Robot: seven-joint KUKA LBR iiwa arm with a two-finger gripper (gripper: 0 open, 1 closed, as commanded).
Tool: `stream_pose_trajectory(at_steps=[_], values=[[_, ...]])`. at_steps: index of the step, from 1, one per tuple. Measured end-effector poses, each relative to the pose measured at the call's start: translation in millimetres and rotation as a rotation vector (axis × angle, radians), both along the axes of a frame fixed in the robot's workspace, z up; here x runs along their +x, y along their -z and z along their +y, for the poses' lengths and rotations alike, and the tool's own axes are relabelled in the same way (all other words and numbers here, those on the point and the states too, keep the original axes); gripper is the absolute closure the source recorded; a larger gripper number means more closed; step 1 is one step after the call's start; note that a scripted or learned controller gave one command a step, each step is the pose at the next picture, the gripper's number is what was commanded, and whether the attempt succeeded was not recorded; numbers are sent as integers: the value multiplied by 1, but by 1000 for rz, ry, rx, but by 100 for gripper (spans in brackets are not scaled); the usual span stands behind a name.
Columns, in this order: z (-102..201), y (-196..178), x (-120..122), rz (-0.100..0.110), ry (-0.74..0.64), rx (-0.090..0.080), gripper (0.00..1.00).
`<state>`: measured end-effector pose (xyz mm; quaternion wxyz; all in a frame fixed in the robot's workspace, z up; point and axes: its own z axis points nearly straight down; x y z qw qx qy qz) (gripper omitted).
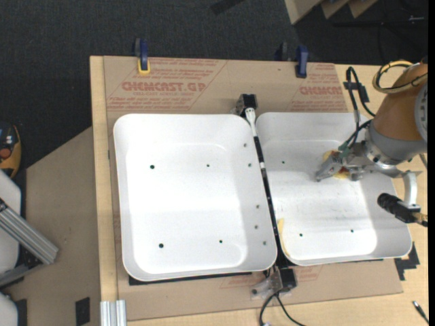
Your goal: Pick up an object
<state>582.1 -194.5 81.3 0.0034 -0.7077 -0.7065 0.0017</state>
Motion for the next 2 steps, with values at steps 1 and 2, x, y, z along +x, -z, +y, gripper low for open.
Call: stream_pose_trajectory(at_steps=[1, 2], values=[[0, -15, 3, -10, -1, -3, 100], [23, -2, -89, 2, 1, 2, 100]])
